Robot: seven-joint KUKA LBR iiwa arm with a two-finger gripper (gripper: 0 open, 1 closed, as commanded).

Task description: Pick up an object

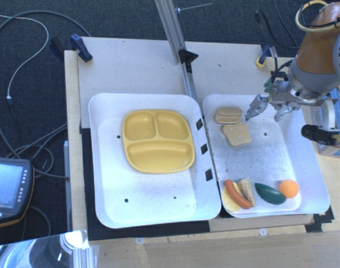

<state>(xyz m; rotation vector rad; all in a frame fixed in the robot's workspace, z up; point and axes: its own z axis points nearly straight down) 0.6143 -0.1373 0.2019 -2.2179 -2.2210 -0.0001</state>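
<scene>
My gripper [268, 111] hangs over the back of the right bin [303, 161], its two fingers spread apart with nothing between them. Just to its left lie two tan bread-like pieces: an oval one [229, 115] and a squarer one [237, 134] in front of it. Along the bin's front edge sit a red sausage [236, 194], a pale wedge [247, 190], a dark green vegetable [269, 193] and an orange ball [289, 188].
The left bin [111, 205] holds a yellow divided plate [157, 140]. A metal pole [171, 21] slants up from between the bins. Blue clamps [80, 47] grip the bench's back corners. A screen [8, 188] sits off the bench at the left.
</scene>
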